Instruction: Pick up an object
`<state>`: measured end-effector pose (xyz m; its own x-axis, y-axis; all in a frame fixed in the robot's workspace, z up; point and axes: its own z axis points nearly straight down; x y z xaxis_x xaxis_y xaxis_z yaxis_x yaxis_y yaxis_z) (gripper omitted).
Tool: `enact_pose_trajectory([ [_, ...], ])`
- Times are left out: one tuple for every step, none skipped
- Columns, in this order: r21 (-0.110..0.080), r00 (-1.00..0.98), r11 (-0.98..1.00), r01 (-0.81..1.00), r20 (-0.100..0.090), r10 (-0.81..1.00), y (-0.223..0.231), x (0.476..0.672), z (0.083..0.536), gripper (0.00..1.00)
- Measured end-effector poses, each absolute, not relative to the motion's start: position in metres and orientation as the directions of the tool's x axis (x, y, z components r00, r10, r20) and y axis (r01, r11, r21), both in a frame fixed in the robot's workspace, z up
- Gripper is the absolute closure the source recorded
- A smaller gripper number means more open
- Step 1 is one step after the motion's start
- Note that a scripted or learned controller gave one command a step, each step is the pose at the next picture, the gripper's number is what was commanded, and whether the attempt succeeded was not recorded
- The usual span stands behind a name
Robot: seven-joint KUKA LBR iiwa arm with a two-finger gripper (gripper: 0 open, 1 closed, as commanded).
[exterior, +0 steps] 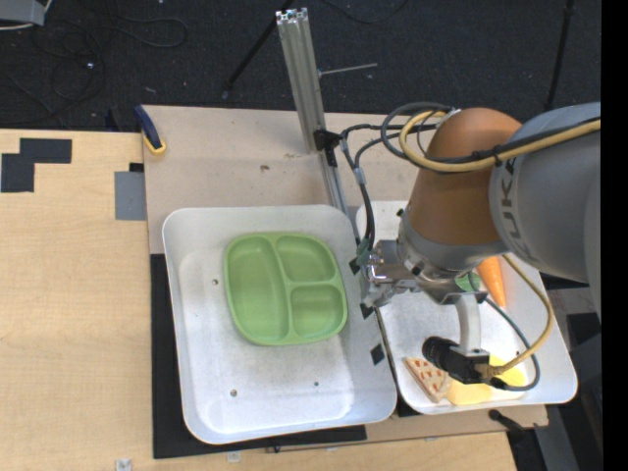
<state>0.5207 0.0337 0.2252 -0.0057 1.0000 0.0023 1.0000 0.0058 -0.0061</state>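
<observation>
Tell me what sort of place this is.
Probably a robotics lab: a grey arm works over white bins on a bench, an aluminium post stands behind, and cables trail across the dark floor.

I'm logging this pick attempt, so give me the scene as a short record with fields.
left bin: holds a green three-compartment plate
right bin: carrot-like orange piece toward the far side; waffle-patterned wedge and yellow piece at the near edge
arm: reaches over the right bin
gripper: by the wall between the bins
grasp: cannot tell
</observation>
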Motion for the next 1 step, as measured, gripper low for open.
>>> enact_pose_trajectory([
  [-0.003, -0.006, 0.006, 1.000, 0.001, 1.000, 0.0789, 0.5174, 0.2314, 1.00],
])
